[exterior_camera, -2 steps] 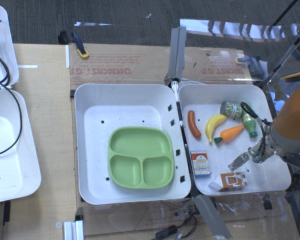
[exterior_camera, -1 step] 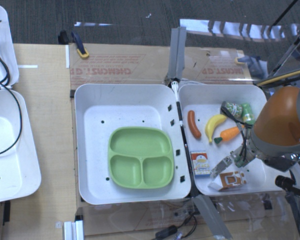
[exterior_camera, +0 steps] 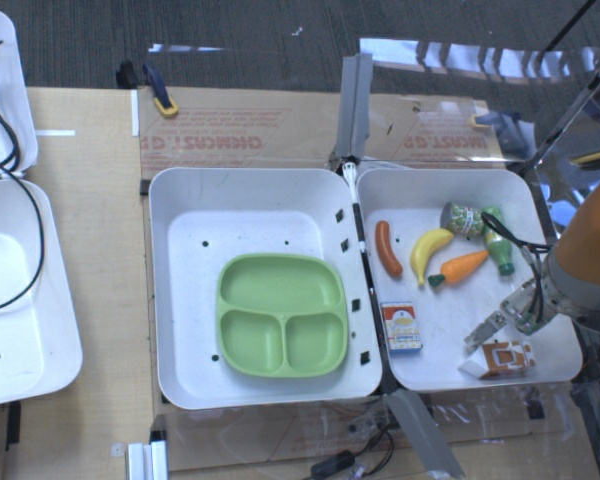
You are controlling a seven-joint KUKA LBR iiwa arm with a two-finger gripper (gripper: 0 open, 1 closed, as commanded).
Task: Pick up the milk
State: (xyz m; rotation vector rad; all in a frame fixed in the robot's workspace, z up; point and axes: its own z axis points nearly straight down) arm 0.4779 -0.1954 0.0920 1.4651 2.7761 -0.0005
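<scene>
The milk [exterior_camera: 507, 357] is a small white and orange carton lying on its side in the front right corner of the right bin [exterior_camera: 450, 373], its pointed end towards the left. My gripper [exterior_camera: 488, 332] hangs just above and to the left of it, slanting down from the right. Nothing is seen held in it, and the carton rests on the bin floor. The arm's orange band [exterior_camera: 588, 243] is at the view's right edge.
The right bin also holds a red and white box [exterior_camera: 402, 328], a sausage [exterior_camera: 387, 247], a banana [exterior_camera: 428, 252], a carrot [exterior_camera: 460, 266], a green bottle [exterior_camera: 498, 248] and a can [exterior_camera: 462, 218]. A green divided plate [exterior_camera: 282, 314] lies in the left bin [exterior_camera: 180, 268].
</scene>
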